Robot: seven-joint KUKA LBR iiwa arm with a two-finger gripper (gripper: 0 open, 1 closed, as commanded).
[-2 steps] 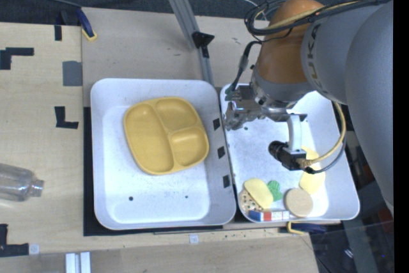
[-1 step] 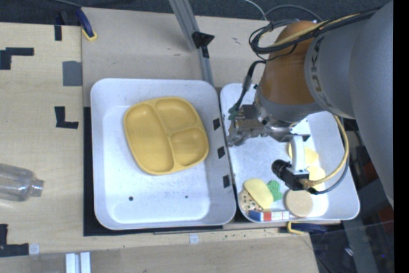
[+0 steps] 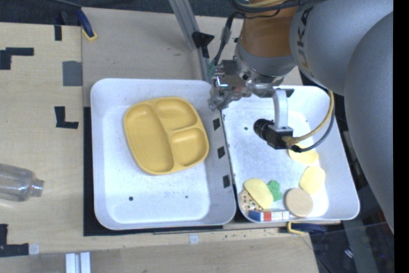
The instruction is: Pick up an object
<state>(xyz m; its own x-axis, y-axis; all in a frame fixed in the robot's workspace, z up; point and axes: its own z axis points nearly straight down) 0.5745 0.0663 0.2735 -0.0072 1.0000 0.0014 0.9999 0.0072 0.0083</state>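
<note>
Arm's gripper [image 3: 220, 91] beside yellow plate [image 3: 166, 134]; open or closed, cannot tell.
It sits at the plate's upper-right rim, likely lining up an edge grasp; nothing visibly held. Small toys [image 3: 257, 192] bunch lower right of the plate, against the right bin [image 3: 246, 150] wall.

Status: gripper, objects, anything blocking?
Gripper above the ridge between bins, far end. Small pieces bunched at right bin's near edge. Yellow plate in left bin.

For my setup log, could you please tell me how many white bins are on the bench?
2. The left bin holds a yellow divided plate; the right bin, beside it, holds small items near its front edge. The arm covers part of it.
</note>
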